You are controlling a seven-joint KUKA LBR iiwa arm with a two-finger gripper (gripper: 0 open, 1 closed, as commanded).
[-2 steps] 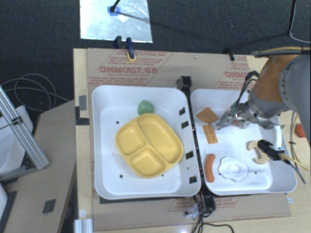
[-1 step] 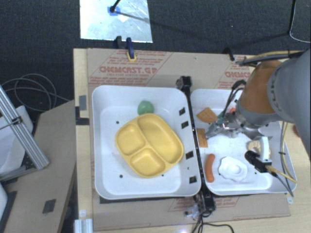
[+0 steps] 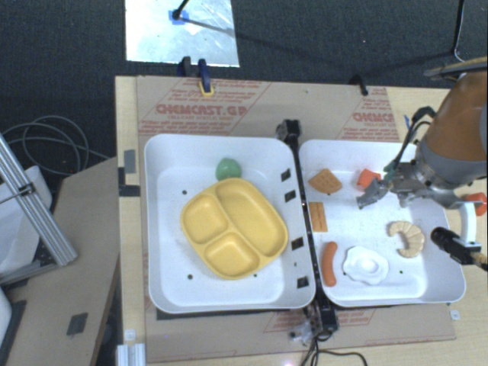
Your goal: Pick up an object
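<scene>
Two shallow white bins [image 3: 164, 280] sit side by side on the desk.
Over the right bin, the tool [image 3: 375, 195] hangs beside a small orange-red block [image 3: 367, 178]; whether its fingers are apart cannot be told, being dark and blurred.

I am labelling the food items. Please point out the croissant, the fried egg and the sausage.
croissant [image 3: 406, 237], camera view, middle of its curved body.
fried egg [image 3: 365, 265], camera view, its yolk bump.
sausage [image 3: 329, 262], camera view, middle of its length.
</scene>
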